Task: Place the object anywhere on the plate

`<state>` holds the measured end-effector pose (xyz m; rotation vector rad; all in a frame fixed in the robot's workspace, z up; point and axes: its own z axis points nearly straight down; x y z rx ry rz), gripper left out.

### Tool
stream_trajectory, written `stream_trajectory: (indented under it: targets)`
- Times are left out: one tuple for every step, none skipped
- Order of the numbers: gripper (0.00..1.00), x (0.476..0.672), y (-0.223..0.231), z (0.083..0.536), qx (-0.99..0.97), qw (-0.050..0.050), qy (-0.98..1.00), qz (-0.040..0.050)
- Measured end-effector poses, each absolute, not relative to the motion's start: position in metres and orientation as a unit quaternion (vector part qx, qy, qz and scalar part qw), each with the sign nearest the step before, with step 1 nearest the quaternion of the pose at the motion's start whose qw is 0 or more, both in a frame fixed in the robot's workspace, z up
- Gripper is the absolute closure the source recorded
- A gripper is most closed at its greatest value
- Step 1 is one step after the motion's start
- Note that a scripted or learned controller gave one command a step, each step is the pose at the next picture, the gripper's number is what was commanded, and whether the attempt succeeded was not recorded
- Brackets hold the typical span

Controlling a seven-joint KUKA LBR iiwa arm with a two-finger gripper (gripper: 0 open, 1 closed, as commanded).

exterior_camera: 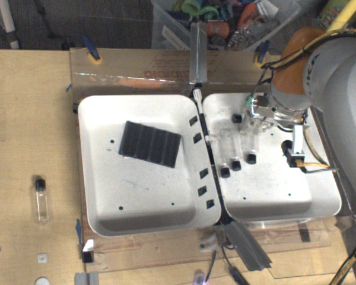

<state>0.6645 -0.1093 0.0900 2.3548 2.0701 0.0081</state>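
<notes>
Pale wooden bench [24,100] beneath two white bins, with a clear tub of bright odds and ends [225,8] behind. Left bin [95,165]: holds a black ribbed plate [150,143], flat and slightly askew, nothing on it. Right bin [296,200], just right of the plate's bin: several small clear pieces with black caps [235,164] lying close together, well apart from the plate, too faint to sort one from another. Above them, further right of the plate, the gripper [247,123] on the grey arm [338,82]; impossible to tell whether wide, narrow or gripping. Far left of the plate, out on the bench, a lone clear vial [41,202] with a black cap.
</notes>
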Motion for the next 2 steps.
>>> stream_trajectory:
  targets:
    - [1.00,0.590,-0.106,0.091,0.696,0.003,0.718,0.0038]
    - [1.00,0.538,-0.106,0.091,0.586,0.006,0.810,0.0041]
